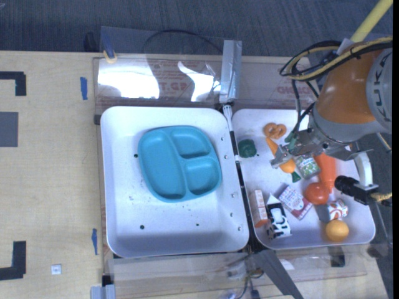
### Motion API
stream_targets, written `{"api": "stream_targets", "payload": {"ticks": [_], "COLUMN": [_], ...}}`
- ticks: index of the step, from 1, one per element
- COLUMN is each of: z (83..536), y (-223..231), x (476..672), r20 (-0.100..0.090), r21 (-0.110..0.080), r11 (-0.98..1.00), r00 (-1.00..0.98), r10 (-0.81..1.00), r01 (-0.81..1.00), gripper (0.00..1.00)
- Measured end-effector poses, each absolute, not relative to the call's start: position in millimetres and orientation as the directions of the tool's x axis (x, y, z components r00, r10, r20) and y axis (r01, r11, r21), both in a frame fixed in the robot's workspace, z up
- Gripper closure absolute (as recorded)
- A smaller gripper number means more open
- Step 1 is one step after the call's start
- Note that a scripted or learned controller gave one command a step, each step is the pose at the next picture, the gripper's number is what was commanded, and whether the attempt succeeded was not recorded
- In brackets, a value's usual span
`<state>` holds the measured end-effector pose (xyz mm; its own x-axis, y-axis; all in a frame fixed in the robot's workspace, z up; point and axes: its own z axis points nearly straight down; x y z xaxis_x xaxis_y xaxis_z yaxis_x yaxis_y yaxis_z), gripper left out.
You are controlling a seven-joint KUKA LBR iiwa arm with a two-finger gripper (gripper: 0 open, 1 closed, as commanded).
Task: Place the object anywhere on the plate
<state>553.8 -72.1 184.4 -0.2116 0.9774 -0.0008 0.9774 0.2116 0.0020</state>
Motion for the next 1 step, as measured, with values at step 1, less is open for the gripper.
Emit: {"api": "stream_targets", "payload": {"ticks": [1], "z": [167.8], "y": [-141.4], "x": [545.5], "r20": [-0.001], "r21": [-0.002], "r11": [0.062], "r00": [-0.062], "r10": [0.998], "r01": [0.998], "gripper": [1.0]}}
